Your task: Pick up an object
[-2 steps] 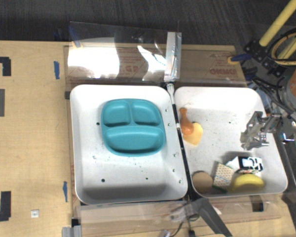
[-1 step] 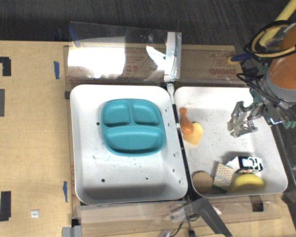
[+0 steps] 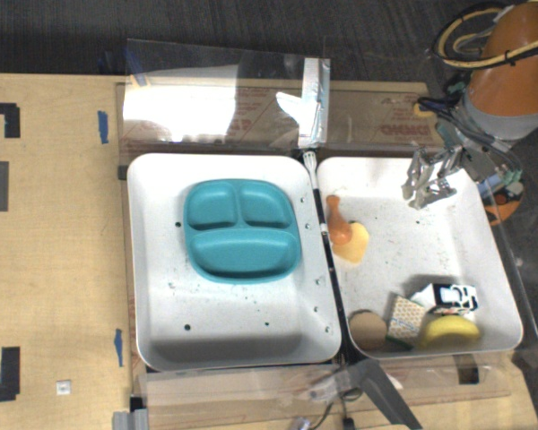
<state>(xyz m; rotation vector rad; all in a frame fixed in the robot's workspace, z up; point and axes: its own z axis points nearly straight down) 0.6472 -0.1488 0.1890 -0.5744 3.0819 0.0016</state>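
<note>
A teal divided tray (image 3: 242, 229) fills the left bin (image 3: 152, 312); the right bin (image 3: 493, 267) holds an orange-yellow toy (image 3: 346, 236), a brown disc (image 3: 368, 330), a patterned block (image 3: 403, 319), a black-and-white item (image 3: 452, 296) and a yellow object (image 3: 450, 330). The hand (image 3: 428, 184) hovers over its far corner; grip state unclear.

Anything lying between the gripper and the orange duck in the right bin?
No. In the camera view, just bare white bin floor separates the gripper from the orange duck.

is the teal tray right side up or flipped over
Right side up. The teal tray lies flat in the left bin with its three compartments facing up, and nothing is in them.
</note>
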